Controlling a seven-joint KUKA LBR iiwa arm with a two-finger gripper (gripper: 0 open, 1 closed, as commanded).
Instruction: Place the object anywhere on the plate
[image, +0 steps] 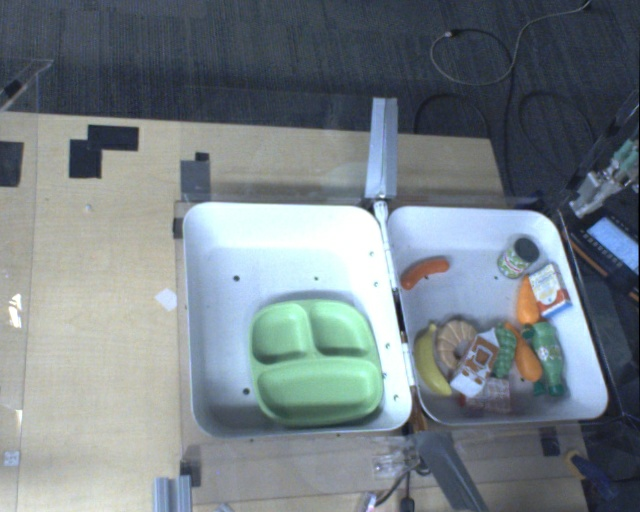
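Camera view puts the green plate (316, 362), glossy, with three shallow compartments, at the 6 o'clock end of the left bin (200, 300). No object is on it yet. In the right bin (450, 230), the near heap at 5 o'clock packs a banana (430, 365) against cartons and a green bottle (548, 352), so a grab there would likely slip or lift two things. Farther back, the sausage (425, 270) at 10 o'clock and the can (518, 255) at 1 o'clock lie apart, though either looks prone to roll.
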